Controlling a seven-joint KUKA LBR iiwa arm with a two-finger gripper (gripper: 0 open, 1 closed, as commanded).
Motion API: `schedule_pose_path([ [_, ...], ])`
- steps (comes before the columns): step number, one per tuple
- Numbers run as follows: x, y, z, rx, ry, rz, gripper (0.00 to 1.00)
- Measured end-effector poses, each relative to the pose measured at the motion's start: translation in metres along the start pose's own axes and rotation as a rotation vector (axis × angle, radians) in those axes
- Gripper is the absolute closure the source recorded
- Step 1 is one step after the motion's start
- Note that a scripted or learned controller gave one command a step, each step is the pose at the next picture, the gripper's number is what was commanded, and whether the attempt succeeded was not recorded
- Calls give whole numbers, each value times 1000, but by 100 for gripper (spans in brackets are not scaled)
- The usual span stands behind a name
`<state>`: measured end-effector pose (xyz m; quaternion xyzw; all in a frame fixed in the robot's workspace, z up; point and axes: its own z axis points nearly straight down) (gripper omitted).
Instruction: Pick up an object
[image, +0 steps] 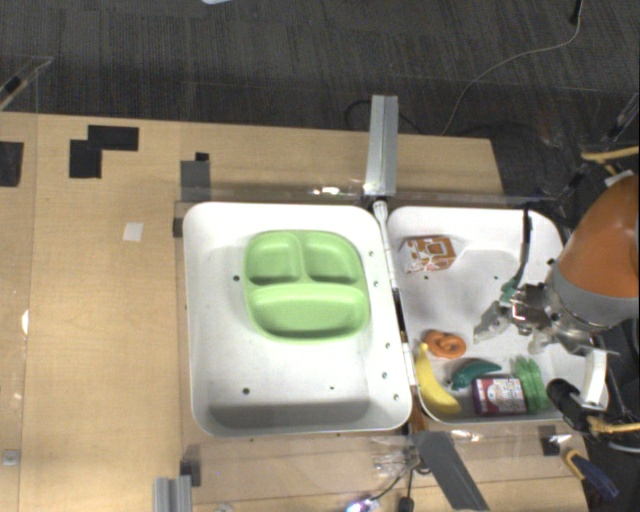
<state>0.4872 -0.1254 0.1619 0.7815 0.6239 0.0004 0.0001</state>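
Note:
The right bin (470, 225) holds several objects. A white and orange packet (430, 253) lies near its far left corner. An orange ring-shaped toy (445, 345) sits above a yellow banana (433, 385) at the front left. A teal-green item (474, 370), a dark red can (499, 396) and a green ridged piece (530, 384) crowd the front edge. My gripper (515, 332) hangs over the bin's right half, just behind the can and green pieces. It is open, with bare bin floor between its fingers.
The left bin (215, 300) carries a light green divided plate (303, 283). A metal post (383, 145) rises at the back between the bins. The orange-banded arm (605, 255) comes in over the right bin's right rim.

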Motion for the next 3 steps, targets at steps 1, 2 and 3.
schedule_pose_path([
  [1, -52, 12, -24, -3, 0, 146, 0],
  [2, -56, 14, -42, -2, 0, 298, 0],
  [3, -22, 47, 3, -1, 0, 267, 0],
])
